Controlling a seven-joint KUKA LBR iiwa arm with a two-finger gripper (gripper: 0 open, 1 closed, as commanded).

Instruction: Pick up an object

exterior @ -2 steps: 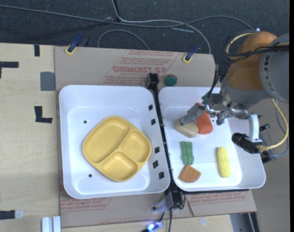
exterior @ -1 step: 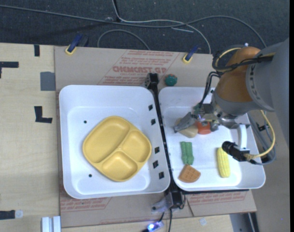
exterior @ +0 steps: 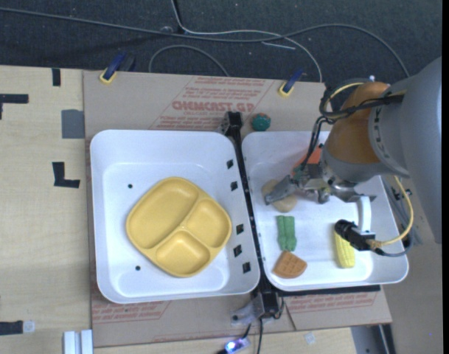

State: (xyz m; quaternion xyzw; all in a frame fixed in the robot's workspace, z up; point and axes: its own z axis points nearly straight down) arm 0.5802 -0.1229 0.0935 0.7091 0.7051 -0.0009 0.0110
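Reaching into the right bin (exterior: 386, 271) from the right of the frame, the gripper (exterior: 282, 191) is low over the bin floor, near a beige piece at the bin's left side. Whether it is open or closed, I cannot tell. Nothing seems lifted yet: the green piece (exterior: 286, 232), the orange wedge (exterior: 289, 265) and the corn cob (exterior: 344, 250) lie on the floor, so I judge the pick is not yet done. The left bin (exterior: 106, 168) carries a yellow divided plate (exterior: 179, 226).

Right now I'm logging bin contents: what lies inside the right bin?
The right bin holds a green piece, an orange wedge and a corn cob. The gripper and arm cover its upper part.
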